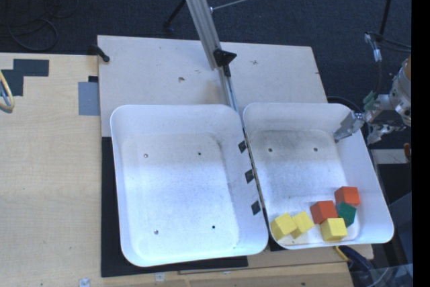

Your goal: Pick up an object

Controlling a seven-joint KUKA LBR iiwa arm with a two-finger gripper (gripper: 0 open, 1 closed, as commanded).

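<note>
The gripper (357, 126) sits at the right bin's (295, 121) upper right rim, its fingers apart and holding nothing. The blocks lie clustered in that bin's lower right corner (well apart from the gripper): yellow blocks (293, 224), a red block (323, 210), an orange block (347, 195), a green block (347, 213). The left bin (134, 119) adjoins.

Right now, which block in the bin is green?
The dark green block, in the right bin. It is wedged between two orange-red blocks, just above a yellow one. No other block is green.
</note>
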